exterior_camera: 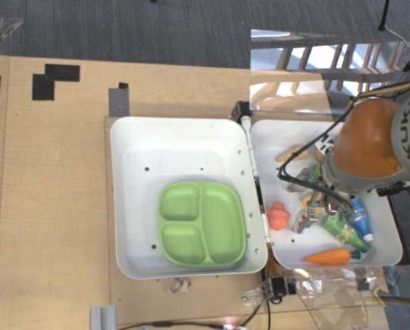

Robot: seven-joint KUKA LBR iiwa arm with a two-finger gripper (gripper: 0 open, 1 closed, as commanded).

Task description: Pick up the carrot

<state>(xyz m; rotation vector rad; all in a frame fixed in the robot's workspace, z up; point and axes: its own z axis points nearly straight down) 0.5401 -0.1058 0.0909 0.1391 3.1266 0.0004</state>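
Carrot [327, 256] near front wall of right bin [287, 253]: probably light, stiff, smooth plastic. Best to pinch across thick middle. Gripper [308, 218] above it, finger state impossible to tell.

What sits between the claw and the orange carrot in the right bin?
In the camera view, a green bottle-like item lies between the claw and the orange carrot, beside bare white bin floor.
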